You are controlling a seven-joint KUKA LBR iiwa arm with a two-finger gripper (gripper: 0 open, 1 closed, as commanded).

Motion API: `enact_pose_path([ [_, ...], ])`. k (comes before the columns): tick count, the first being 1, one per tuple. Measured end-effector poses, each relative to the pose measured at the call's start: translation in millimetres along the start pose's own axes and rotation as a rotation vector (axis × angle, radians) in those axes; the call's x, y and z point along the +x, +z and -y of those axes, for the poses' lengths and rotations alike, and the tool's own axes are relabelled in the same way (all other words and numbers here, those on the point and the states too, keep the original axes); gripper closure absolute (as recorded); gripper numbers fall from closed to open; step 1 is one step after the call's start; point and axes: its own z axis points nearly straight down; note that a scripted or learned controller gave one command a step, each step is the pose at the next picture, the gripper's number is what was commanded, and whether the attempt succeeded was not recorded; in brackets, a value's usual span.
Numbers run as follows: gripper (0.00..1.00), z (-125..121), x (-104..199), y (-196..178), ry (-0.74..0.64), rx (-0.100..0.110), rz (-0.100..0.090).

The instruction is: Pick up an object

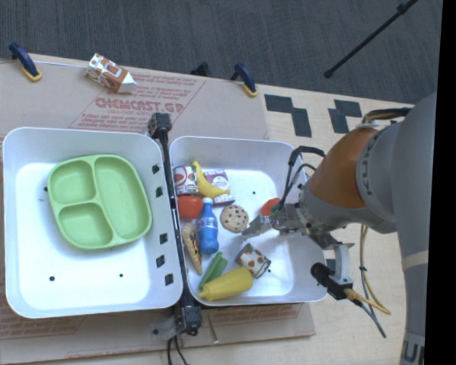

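Cookie point(234, 217) flat mid right bin point(287, 154), light, stiff, crumbly; best pinched across its rim. Gripper point(254, 226) just beside it, fingers seemingly apart, holding nothing.

The grey arm reaches in from the right, tool point(254, 226) lowered.

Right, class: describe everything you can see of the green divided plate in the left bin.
The green divided plate is pale green, looks like smooth plastic, and has a rounded outline with three compartments: two smaller ones on the left and one long one on the right, split by raised ridges. It lies flat, right way up, on the floor of the left bin, in its upper half. Nothing sits in it and the gripper is away over the right bin.
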Motion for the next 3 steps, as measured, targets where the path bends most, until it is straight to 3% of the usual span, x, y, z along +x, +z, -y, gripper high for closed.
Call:
enact_pose_path([
  [1, 1.00, 0, 0, -10, -0.005, 0.001, 0.000],
  [2, 1.00, -23, 67, -170, -0.001, -0.008, 0.002],
  [3, 0.00, -23, 67, -169, -0.001, -0.006, 0.002],
])
